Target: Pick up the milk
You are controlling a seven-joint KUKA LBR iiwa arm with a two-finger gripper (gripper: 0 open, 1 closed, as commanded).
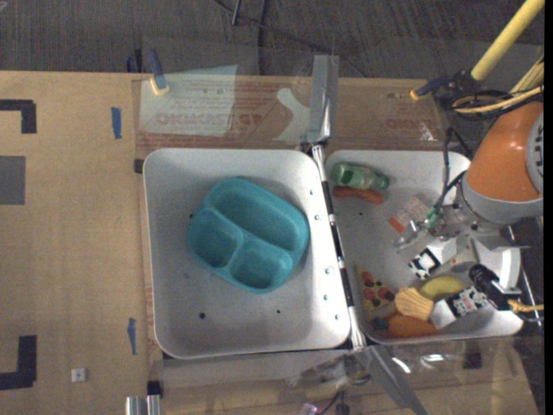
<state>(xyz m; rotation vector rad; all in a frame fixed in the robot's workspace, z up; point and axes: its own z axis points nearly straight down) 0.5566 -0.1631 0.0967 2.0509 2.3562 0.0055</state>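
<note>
The milk (465, 303) is a small white carton with black cow patches. It lies on its side near the front right corner of the right bin (380, 232), just right of a banana (441, 285). My gripper (429, 229) hangs low over the middle of the right bin, below the grey wrist and orange band (511, 164). It is behind and to the left of the milk, apart from it. Just under the gripper lies a second small black-and-white item (423, 263). Nothing can be seen held.
The right bin also holds a green bottle (360, 176), a sausage (359, 194), a pizza slice (375, 290), a tan toy (415, 303) and an orange piece (406, 325). A teal divided plate (249, 233) lies in the left bin (173, 301). Cables run at the right.
</note>
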